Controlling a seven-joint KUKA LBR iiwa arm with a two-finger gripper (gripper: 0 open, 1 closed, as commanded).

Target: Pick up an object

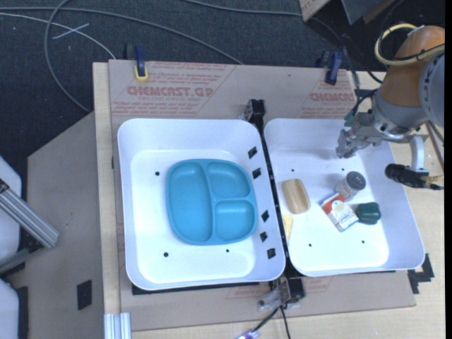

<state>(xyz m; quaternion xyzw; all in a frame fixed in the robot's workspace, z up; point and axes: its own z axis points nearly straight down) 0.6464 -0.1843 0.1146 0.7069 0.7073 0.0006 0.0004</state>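
Note:
My gripper (345, 145) hangs over the back of the right bin (311, 141), with nothing seen held in it. Below it, toward the front, stands a small jar with a grey lid (351, 184). A red and white packet (339, 213) lies just in front of the jar, and a dark green object (368, 212) sits to the packet's right. A tan, bread-like piece (296, 195) lies near the bin's left wall. A sliver of something yellow (287, 224) shows at that wall.
The left bin (141, 161) holds a blue divided plate (212, 200). A black divider with clips (263, 182) runs between the bins. Blue clamps (140, 61) hold the cardboard at the back. The arm's black side fitting (407, 175) overhangs the right bin's right rim.

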